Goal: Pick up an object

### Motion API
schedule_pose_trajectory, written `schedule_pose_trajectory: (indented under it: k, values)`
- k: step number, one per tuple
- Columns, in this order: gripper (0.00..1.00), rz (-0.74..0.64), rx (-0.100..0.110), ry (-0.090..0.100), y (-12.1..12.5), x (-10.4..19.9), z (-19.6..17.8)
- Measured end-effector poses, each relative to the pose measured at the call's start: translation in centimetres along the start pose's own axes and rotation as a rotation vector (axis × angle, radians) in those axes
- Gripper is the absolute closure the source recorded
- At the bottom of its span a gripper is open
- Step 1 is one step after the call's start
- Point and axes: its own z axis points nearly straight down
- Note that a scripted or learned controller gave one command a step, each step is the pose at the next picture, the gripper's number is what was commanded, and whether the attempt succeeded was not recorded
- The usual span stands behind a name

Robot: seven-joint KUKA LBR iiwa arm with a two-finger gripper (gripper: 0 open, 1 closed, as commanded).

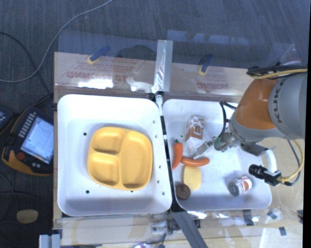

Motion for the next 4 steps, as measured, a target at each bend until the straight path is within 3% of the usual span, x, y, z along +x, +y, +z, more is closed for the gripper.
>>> schedule_pose_trajectory:
  k: [1, 2, 3, 4]
  values:
    - [0.0, 0.091, 0.024, 0.016, 6.1, -1.9, 0.2]
    - [0.0, 0.203, 0.073, 0.051, 8.1, -3.1, 0.5]
    - [1.0, 0.202, 0.078, 0.046, 8.1, -3.2, -0.2]
    - [1.0, 0.081, 0.017, 0.012, -0.9, -5.2, -3.9]
